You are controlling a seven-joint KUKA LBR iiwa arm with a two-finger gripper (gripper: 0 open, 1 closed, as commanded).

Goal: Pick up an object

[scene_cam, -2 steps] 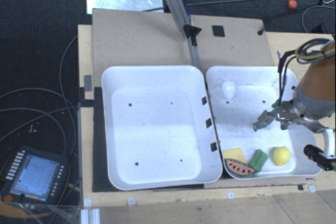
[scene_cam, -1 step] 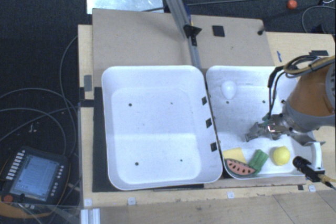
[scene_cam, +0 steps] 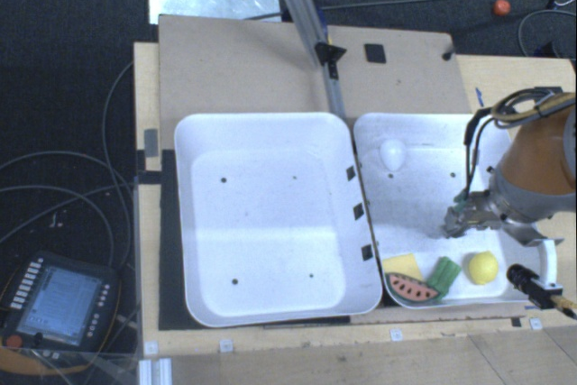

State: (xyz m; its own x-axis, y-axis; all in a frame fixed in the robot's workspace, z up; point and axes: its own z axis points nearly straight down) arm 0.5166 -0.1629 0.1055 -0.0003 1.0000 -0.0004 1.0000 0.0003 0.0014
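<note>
My gripper (scene_cam: pixel 458 222) hangs over the middle of the right bin (scene_cam: pixel 424 194), reaching in from the right under the arm's orange band (scene_cam: pixel 541 160). Along that bin's front wall lie a yellow block (scene_cam: pixel 403 265), a watermelon slice (scene_cam: pixel 412 288), a green piece (scene_cam: pixel 443 275) and a yellow lemon (scene_cam: pixel 482 267). The gripper is behind the green piece and the lemon, apart from both. A white rounded object (scene_cam: pixel 392 155) rests near the bin's back left corner. I see nothing held in the gripper.
The left bin (scene_cam: pixel 261 212) stands beside the right one, and their walls meet at black clips (scene_cam: pixel 359 212). A slanted metal pole (scene_cam: pixel 302 0) rises behind the bins. A teach pendant (scene_cam: pixel 59 297) lies on the floor at the left.
</note>
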